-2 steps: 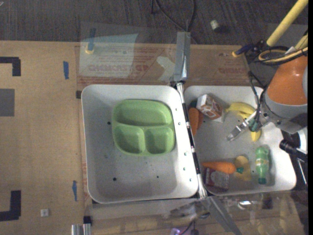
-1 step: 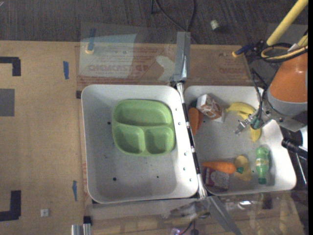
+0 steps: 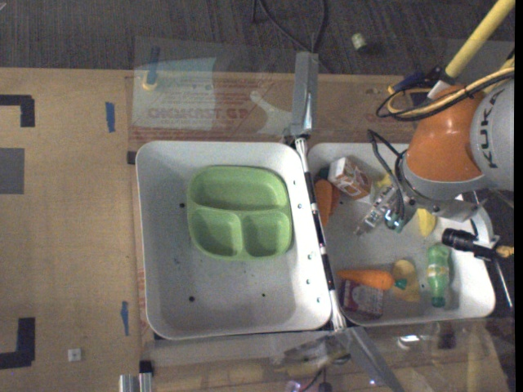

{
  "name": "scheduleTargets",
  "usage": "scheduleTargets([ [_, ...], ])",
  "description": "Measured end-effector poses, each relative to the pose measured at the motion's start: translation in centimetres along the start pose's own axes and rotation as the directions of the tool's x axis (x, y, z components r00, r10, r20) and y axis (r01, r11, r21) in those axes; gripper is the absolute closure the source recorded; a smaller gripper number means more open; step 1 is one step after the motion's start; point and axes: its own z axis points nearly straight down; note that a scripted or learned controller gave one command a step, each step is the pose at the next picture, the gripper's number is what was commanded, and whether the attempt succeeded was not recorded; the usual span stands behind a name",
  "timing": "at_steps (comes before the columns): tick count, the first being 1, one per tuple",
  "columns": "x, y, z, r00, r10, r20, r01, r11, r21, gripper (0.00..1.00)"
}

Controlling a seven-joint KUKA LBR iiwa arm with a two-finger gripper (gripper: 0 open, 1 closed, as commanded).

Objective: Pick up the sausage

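Sausage [image 3: 324,200] is seen against the right bin's [image 3: 482,305] left wall. Hand [image 3: 382,212] is hung nearby; grip state cannot be told. Wall contact could cause a missed grasp.

A wooden table [image 3: 65,243] carries two white bins side by side, the left bin [image 3: 163,300] touching the right bin [image 3: 482,300].
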Motion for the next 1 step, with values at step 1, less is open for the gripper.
scheduleTargets([
  [1, -6.69, -1.38, 0.51, 0.844, -0.537, 0.013, 0.537, 0.844, 0.000, 1.00],
])
